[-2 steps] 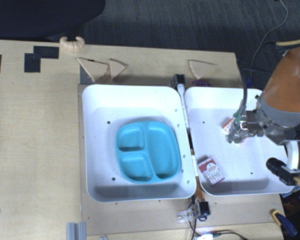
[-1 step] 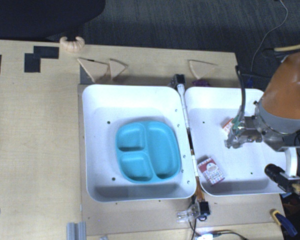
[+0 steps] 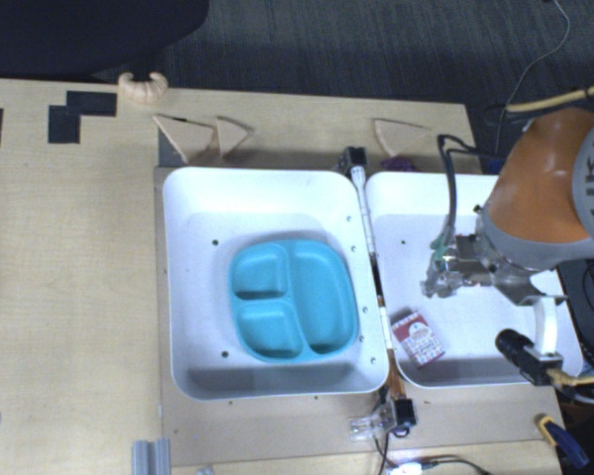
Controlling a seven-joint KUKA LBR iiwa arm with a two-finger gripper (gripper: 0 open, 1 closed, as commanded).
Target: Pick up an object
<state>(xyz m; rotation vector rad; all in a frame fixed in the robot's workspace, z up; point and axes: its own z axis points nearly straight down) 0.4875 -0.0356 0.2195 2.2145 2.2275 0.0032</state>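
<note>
Pale wooden counter (image 3: 69, 295) carries two shallow white plastic bins side by side. Small red and white packet (image 3: 418, 336) lies flat in the right bin (image 3: 475, 369), near its front wall. Metal hand (image 3: 445, 270) hangs above and behind it, apart from it; whether it is open, I cannot tell. Blue three-compartment plastic tray (image 3: 293, 299) sits in the left bin (image 3: 193, 265).

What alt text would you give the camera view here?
A grey and orange robot arm reaches from the right over the right white bin, its gripper hovering above a small red and white packet. The left white bin holds a blue divided tray.
</note>
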